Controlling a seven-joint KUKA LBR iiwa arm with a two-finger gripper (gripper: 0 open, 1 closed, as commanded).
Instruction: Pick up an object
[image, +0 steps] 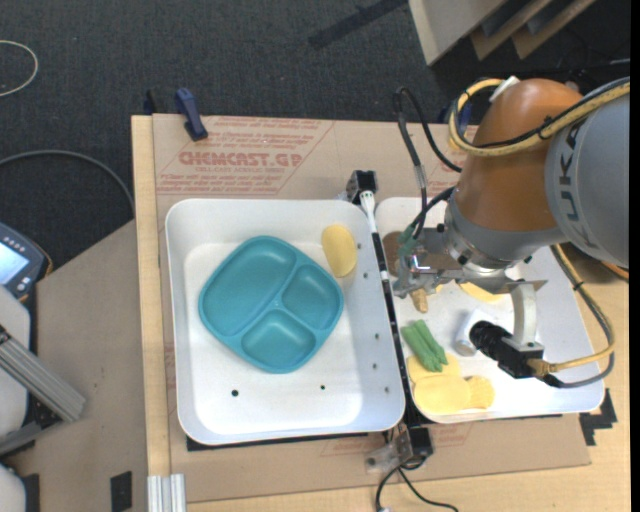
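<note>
Left white bin (182, 300), on the cardboard-topped table (240, 155): a teal three-compartment plastic plate (270, 302), lying flat, with a yellow egg-shaped toy (339, 249) just beside it at the dividing wall. Right white bin (572, 300): a green pod-shaped toy (424, 345) touching a pale yellow soft-looking lump (455, 393) near the front edge. The jaws hang low just behind the pod, the likeliest target. It is probably light, stiff and smooth, so it is best pinched across its narrow middle. Whether the jaws are apart or together cannot be told, and nothing is seen held.

Robotics lab: arm (520, 150) over white bins (300, 400)
</note>
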